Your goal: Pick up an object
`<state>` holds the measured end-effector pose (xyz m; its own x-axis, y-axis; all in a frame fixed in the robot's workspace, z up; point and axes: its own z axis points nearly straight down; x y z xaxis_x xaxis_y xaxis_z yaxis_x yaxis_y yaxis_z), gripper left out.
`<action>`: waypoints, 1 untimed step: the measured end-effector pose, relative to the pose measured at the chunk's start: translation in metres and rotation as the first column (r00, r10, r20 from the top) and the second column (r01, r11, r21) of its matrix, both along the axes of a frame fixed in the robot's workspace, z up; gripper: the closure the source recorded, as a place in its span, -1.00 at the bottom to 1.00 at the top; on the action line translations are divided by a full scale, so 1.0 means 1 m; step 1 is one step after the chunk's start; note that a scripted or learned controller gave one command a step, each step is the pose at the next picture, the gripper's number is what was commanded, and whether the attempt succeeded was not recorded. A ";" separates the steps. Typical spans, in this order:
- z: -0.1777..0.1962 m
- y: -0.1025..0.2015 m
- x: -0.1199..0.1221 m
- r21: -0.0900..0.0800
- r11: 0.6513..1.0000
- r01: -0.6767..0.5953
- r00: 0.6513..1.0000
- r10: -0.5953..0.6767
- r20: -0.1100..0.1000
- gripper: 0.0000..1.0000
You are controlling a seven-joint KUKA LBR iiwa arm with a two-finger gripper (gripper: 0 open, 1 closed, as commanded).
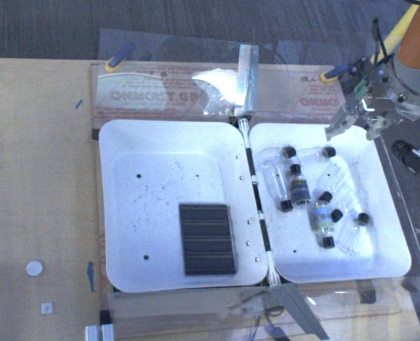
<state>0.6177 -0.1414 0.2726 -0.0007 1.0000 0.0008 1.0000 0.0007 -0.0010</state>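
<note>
Lying in the right bin [391,258], a cluster of small clear bottles with black caps [316,194] fills the middle and the 1 o'clock part of the floor. One bottle with a dark label [298,187] lies with its long axis close to the 12-to-6 line, cap toward 12 o'clock. Another with a pale bluish label [322,217] lies below it toward 5 o'clock, also running roughly 12 to 6, slightly tilted, a cap at each end of that run, though which cap belongs to it I cannot tell. A clear vial [276,180] at the 9 o'clock side of the cluster lies nearly along the same line. The others are too transparent to read their direction.

The left bin [117,190] holds a dark ribbed rectangular block [207,238], flat on the floor toward 5 o'clock, its long axis running 12 to 6.

The arm comes in from 2 o'clock of the view, orange band at the frame's edge, wrist angled down and toward 8 o'clock. The gripper [355,123] hangs over the right bin's far rim at about 1 o'clock, apart from the bottles. Its fingers look spread, with nothing between them.
</note>
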 end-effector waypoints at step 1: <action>-0.115 -0.034 -0.041 -0.002 1.000 -0.022 1.000 0.022 0.001 -1.00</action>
